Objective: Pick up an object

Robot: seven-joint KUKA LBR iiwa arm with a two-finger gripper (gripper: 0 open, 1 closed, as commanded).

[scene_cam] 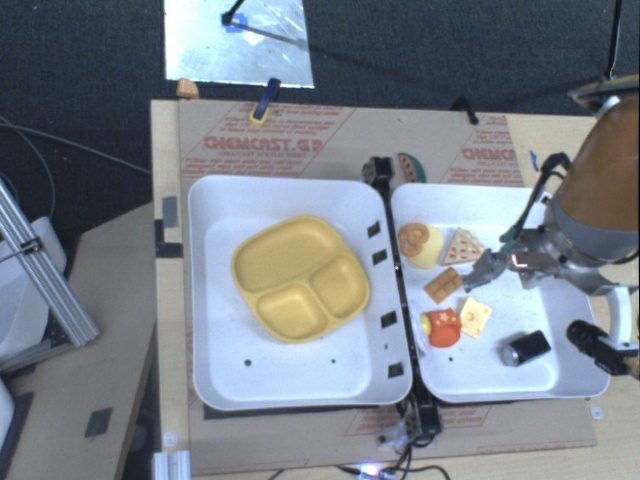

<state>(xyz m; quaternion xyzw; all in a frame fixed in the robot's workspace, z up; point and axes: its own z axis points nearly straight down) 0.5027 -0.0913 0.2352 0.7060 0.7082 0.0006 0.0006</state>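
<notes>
The arm enters from the right of the frame and reaches down into the right-hand bin (570, 373), its end effector (487, 268) low among a cluster of small toy foods in the bin's left half. How far the end effector is open, and whether it has hold of anything, I cannot tell; its tip is small and dark against the items.

The likely targets sit close together. A brown cracker-like piece (443, 285) lies just beside the tip, a triangular wedge (462, 246) is just above it, and a round pale bun (419, 243) sits to the upper left. Below are a red and orange piece (442, 327) and a yellow cheese slice (474, 317), touching or nearly so. A dark cylinder (525, 347) lies apart toward the lower right.

The left bin (215, 348) holds a yellow divided tray (300, 278), set at a slant.

The crowding probably explains the low, angled approach: the tip needs to single out one item without nudging its neighbours.
</notes>
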